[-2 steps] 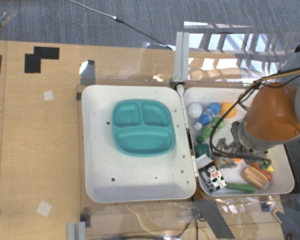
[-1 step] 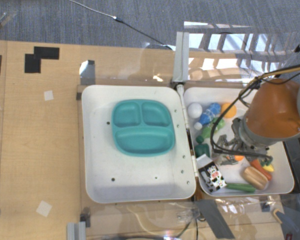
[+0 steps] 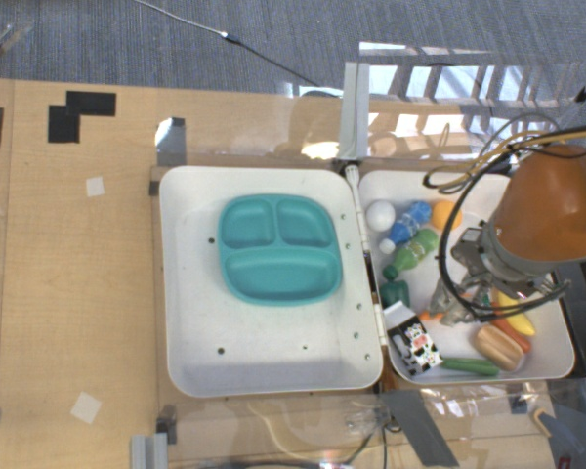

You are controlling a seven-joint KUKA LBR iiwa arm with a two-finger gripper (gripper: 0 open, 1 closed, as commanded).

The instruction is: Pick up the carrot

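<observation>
— Where's the carrot (image 3: pixel 432 315)?
— Right bin (image 3: pixel 565 358), an orange tip showing just left of the hand (image 3: pixel 461 306), touching or nearly.
— Grip?
— Cannot tell; cables and wrist hide it.

A teal sectioned plate (image 3: pixel 278 249) sits in the white left bin (image 3: pixel 190 291). The white right bin (image 3: pixel 557 355) holds a white ball (image 3: pixel 380 214), blue toy (image 3: pixel 410 220), green bottle (image 3: pixel 413 249) and black-and-white patterned box (image 3: pixel 413 343).
</observation>
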